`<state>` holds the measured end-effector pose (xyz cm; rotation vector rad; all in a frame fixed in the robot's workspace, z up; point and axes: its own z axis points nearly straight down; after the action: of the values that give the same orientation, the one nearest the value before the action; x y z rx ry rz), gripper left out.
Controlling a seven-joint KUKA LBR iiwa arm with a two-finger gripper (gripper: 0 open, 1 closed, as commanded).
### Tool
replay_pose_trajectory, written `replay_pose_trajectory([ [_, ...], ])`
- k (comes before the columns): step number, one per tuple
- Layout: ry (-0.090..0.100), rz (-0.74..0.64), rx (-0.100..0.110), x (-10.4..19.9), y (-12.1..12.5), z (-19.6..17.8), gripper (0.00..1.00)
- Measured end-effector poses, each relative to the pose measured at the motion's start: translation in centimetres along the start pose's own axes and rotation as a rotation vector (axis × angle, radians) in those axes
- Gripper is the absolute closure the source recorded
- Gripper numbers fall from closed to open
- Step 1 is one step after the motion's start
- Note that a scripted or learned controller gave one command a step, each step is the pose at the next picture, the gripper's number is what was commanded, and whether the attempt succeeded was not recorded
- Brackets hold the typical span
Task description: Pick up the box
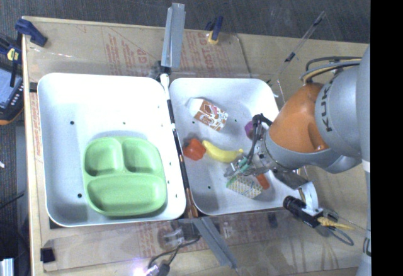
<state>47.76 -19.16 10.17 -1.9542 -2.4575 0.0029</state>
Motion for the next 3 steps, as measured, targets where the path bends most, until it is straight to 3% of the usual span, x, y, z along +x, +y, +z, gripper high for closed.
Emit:
replay_pose_trajectory([
  [1, -0.003, -0.441, -0.003, -1.9, -0.4, -10.7, 1.0],
  [2, 0.0, -0.88, -0.001, 1.2, 0.3, -10.1, 1.0],
  [3, -0.006, -1.089, -0.004, 9.2, 2.6, -15.9, 1.0],
])
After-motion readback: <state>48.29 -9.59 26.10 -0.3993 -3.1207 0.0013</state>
